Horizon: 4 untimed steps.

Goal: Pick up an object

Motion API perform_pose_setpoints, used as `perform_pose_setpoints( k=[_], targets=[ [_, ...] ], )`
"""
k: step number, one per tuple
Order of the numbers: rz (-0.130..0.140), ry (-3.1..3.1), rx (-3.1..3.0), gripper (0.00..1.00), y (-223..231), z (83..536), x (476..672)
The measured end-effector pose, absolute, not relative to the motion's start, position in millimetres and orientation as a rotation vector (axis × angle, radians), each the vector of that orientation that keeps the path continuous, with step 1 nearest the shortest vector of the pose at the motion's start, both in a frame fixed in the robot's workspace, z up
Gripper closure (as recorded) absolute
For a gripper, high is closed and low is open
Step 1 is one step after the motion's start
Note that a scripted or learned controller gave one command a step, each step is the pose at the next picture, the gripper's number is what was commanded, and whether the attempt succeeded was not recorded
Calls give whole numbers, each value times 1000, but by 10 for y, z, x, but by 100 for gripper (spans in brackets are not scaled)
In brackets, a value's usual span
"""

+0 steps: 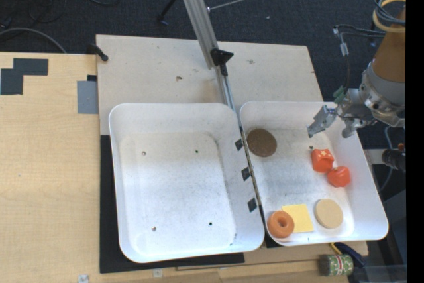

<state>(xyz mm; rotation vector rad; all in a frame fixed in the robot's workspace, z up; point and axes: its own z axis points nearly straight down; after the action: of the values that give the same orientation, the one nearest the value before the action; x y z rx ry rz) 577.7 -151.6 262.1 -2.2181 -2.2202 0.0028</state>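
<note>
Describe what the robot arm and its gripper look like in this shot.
The arm is grey with an orange band above the wrist, and cables loop beside it near the top right. Its gripper is a small grey metal assembly with two light grey fingers.

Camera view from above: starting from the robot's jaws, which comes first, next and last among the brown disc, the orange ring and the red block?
Measured from the gripper over the right bin's upper edge:
1. Red block, just below the gripper, on the bin's right side.
2. Brown disc, to the gripper's left, near the divider.
3. Orange ring, at the bin's lower left corner, beside the yellow square.
</note>
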Motion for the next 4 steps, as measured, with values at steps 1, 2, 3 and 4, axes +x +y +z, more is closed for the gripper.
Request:
perform_pose_setpoints(
  k=[1, 2, 3, 4],
  targets=[
    [2, -2219, -2219, 0, -1519, 2621, 5777],
    [6, -2217, -2217, 0, -1500, 2112, 5867],
    [6, -2214, -2220, 0, -1427, 1649, 5863],
    [7, -2215, -2217, 0, -1405, 1181, 5775]
  ],
)
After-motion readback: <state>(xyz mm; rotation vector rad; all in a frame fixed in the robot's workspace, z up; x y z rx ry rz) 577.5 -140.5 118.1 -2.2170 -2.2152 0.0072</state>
